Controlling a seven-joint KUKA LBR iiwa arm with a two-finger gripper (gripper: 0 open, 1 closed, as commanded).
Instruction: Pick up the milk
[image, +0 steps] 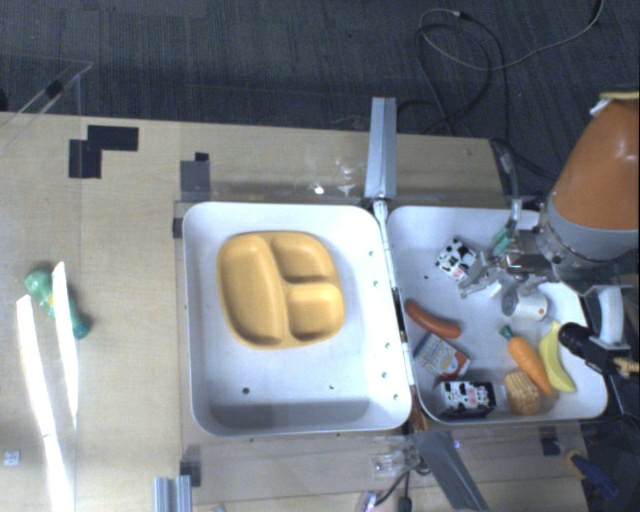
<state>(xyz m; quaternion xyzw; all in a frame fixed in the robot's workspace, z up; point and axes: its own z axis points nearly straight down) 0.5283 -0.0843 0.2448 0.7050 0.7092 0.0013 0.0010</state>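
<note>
The milk (455, 260), a small carton with black cow patches, is seen tilted in the upper left part of the right bin (420, 232), free of any grasp. A second patched carton (468, 397) lies on its side near that bin's front edge, and which of the two is meant cannot be settled from print too small to read. Just to the right of the upper carton the gripper (492, 272) is lowered into the bin; its metal parts are blurred together with a white cup (528, 303) beneath the wrist, so it cannot be told whether the fingers are spread or closed, and nothing is seen between them. A sausage (432, 320), a small packet (438, 354), a carrot (527, 362), a banana (556, 357) and a corn cob (521, 392) are spread across the same bin. The arm (600, 180) is cut off at the right. A yellow divided tray (281, 287) is set in the left bin (290, 415).
</note>
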